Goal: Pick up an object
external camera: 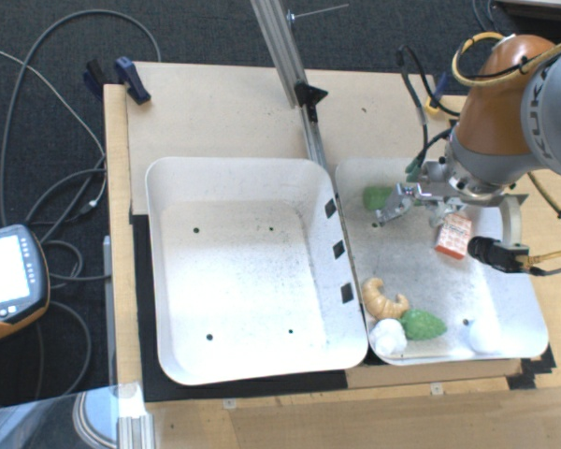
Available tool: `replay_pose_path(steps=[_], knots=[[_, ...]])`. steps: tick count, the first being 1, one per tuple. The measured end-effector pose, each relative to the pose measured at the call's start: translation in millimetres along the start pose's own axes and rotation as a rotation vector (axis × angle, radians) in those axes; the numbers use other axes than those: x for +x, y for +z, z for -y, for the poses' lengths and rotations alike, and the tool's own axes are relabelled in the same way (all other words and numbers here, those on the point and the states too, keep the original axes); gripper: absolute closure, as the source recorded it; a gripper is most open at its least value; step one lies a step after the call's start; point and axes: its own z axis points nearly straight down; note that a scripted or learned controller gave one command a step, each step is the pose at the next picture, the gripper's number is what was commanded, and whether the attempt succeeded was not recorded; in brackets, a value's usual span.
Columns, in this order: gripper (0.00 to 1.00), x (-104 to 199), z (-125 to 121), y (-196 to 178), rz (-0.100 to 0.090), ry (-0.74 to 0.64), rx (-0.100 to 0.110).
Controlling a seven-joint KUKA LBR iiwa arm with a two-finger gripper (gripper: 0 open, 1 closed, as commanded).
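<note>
Objects lie loose in our right bin point(510, 293); our hand point(390, 210) hovers beside the green piece point(378, 196) (grip state unclear), descent next.

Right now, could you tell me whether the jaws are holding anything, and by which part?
Nothing appears held. The gripper hangs over the right bin beside the green object, with no item seen between its jaws.

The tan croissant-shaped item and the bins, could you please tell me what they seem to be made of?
The tan croissant-shaped item looks like moulded plastic or rubber toy food, going by its smooth, slightly glossy ridges. The two shallow white bins appear to be thin matte plastic, speckled with dirt.
</note>
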Motion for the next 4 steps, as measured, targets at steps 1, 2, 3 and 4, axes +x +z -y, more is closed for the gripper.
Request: replay_pose_path(steps=[1, 2, 3, 4], knots=[[0.00, -5.1, 3.2, 44.6, 0.000, 0.000, -0.001], [1.00, -4.4, 1.2, 30.3, 0.000, -0.001, -0.009], [1.00, -2.0, 7.0, -31.4, 0.003, -0.003, -0.016], [1.00, 2.1, 10.4, -94.7, 0.003, -0.003, -0.018]])
